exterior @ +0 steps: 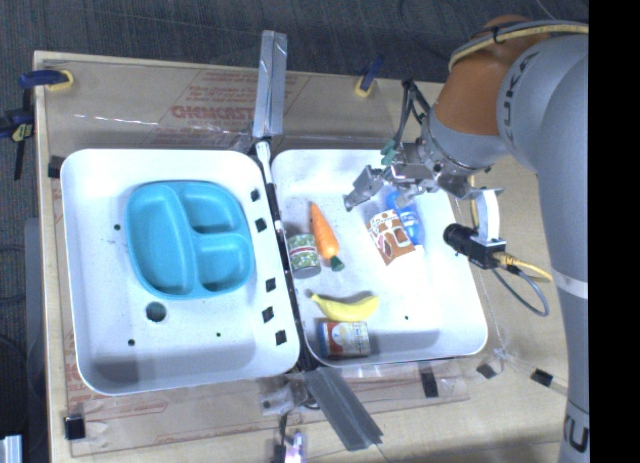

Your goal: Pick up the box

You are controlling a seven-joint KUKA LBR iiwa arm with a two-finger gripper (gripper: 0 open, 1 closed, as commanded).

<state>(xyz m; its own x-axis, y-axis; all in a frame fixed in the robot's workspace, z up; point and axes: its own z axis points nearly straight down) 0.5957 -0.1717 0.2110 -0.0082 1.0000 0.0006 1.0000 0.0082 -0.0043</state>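
Note:
The box (395, 234) is a small carton printed in white, orange-brown and blue. It lies flat in the right bin (445, 306), toward the bin's upper right. My gripper (384, 189) hangs just above the box's far end and slightly to its left. The grey arm comes in from the right behind it. The box rests on the bin floor, and I see nothing of it inside the gripper.
Left of the box lie a carrot (323, 233) and a small green-labelled can (303, 254). A banana (346, 303) and a red-labelled can (345, 338) on its side sit near the front wall. The left bin (85, 281) holds a blue divided tray (195, 236).

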